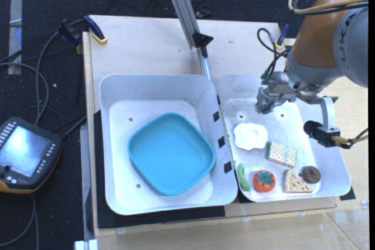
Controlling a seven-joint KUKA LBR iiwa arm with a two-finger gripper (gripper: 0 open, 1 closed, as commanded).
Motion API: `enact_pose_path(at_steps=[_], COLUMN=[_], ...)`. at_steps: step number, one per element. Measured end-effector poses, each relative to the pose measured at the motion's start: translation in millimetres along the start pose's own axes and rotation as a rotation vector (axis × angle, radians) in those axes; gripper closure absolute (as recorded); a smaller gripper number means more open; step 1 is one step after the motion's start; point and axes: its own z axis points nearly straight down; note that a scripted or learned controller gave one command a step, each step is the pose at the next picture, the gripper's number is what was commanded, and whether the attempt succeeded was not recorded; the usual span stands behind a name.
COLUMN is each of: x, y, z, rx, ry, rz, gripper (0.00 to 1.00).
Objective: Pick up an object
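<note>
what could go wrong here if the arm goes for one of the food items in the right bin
1. The toys are crowded: the checkered block, pizza slice, donut and tomato lie close together, so the gripper may nudge a neighbour.
2. The green piece lies against the right bin's left wall, leaving little room beside it.
3. The fried egg looks flat, so a grasp could slip.

Two white bins (117,96) sit on the desk (146,44). Left of the gripper (265,103) lies one blue plate (170,153). Below the gripper lie six small food toys: one white piece (251,136), one waffle (282,153), one tomato (264,180), one toast slice (296,182), one doughnut (310,174), one green piece (240,175).
</note>
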Motion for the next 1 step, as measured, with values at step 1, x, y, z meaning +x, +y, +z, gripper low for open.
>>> enact_pose_path(at_steps=[1], x=[52.6], y=[1.9], z=[-13.9], rx=[-0.001], ry=[0.000], rz=[-0.001], gripper=[1.00])
